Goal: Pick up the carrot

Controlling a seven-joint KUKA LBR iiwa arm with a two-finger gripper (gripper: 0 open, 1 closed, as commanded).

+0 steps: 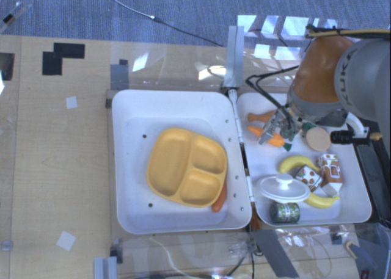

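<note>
Camera view puts your gripper [276, 130] low in the right bin [360, 210], near its far-left corner, fingers spread astride the carrot [273, 140], which lies unlifted, so closing and raising remain.

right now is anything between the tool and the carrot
Nothing visible stands between them. The tool is down in the right bin, right at the carrot, whose orange body shows beside its fingers. The chicken drumstick lies just behind, off the path.
</note>
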